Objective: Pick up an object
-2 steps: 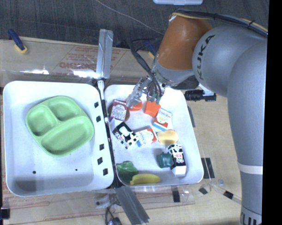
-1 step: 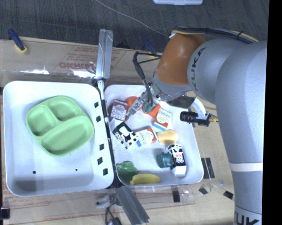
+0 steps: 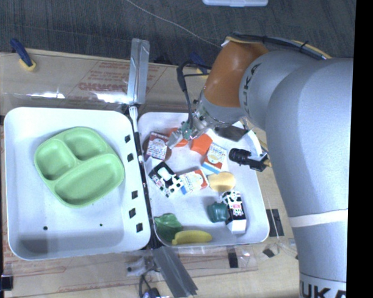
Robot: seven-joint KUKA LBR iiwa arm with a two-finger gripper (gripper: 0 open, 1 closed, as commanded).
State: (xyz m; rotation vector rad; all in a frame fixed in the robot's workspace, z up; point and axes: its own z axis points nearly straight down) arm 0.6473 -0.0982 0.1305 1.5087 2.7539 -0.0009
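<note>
From the overhead camera I see my gripper [image 3: 190, 128] low in the right bin [image 3: 254, 230], upper centre of frame, beside an orange carton [image 3: 201, 143]; I cannot tell its grip state. A green plate [image 3: 79, 166] fills the left bin [image 3: 18, 231].

single fixed cam above the bench [image 3: 73, 74], angled down, medium range; left bin [image 3: 25, 231] and right bin [image 3: 257, 230] both fully in frame, KUKA arm [image 3: 308, 149] bulks in right of the bins
</note>
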